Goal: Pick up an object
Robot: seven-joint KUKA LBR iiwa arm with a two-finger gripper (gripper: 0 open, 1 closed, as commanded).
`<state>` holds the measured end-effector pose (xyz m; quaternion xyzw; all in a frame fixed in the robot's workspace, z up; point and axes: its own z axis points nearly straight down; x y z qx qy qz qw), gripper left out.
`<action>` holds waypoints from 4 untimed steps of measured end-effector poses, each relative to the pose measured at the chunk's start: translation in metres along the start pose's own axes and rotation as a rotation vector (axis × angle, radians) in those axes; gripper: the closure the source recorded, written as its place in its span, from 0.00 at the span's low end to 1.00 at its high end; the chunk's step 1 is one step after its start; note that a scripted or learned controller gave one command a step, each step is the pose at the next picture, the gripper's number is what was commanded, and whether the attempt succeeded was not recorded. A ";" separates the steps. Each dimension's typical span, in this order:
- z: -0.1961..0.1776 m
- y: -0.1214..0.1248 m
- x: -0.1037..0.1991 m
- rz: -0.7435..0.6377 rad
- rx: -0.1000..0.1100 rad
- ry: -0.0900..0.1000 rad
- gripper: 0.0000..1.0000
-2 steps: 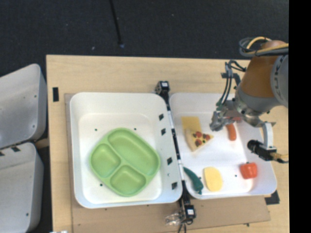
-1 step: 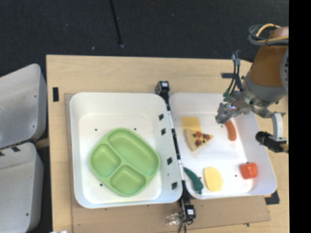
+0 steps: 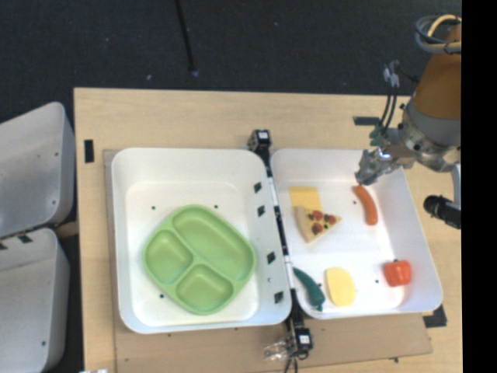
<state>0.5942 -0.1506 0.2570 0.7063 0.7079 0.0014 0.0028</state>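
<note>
though their spread is unclear, the metal jaws (image 3: 371, 166) hover above a smooth orange sausage (image 3: 366, 205).

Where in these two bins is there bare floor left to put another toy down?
Left bin: bare strips around the green divided plate, widest along the far wall. Right bin: a bare patch between the pizza slice, sausage and red pepper. It is crowded near the divider, by the cheese, green pod and yellow piece.

Bench and what is borne on it

Two shallow white bins, the left bin (image 3: 124, 208) and the right bin (image 3: 411, 231), are set side by side on the pale wooden bench (image 3: 178, 115), touching at mid-bench, with bare margins left along the far edge.
</note>
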 end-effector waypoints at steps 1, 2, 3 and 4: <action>0.002 -0.002 0.061 -0.004 0.004 0.002 1.00; 0.011 -0.015 0.120 -0.004 0.007 0.002 1.00; 0.014 -0.023 0.182 -0.005 0.007 0.003 1.00; 0.006 -0.028 0.230 -0.005 0.004 0.003 1.00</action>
